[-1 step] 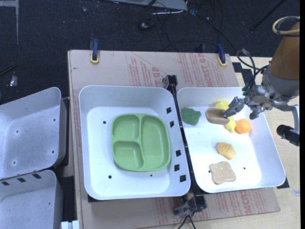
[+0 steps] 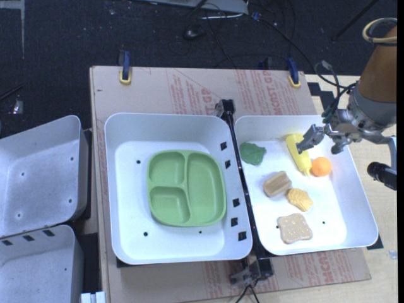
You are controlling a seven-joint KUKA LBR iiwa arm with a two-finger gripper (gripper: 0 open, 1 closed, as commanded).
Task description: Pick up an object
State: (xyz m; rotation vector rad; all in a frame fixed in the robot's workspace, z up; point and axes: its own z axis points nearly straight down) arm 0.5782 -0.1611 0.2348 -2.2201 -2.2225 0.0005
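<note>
Reaching in from the right, the grey arm's two-finger gripper (image 2: 324, 139) hangs over the right shallow white bin (image 2: 353, 232), its dark fingers spread apart and pinching nothing. Just below lie a yellow plastic banana (image 2: 297, 153) and a small orange ball (image 2: 320, 167). Nearby rest a green leafy piece (image 2: 253, 153), a tan bread roll (image 2: 276, 184), a yellow ridged pastry (image 2: 300, 199) and a toast slice (image 2: 294, 228). A green divided plastic tray (image 2: 187, 188) sits in the left bin (image 2: 126, 232)

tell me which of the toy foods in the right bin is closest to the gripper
The yellow banana, lying directly under the gripper. The orange ball comes next; the tan pieces and the green one lie farther away.
</note>
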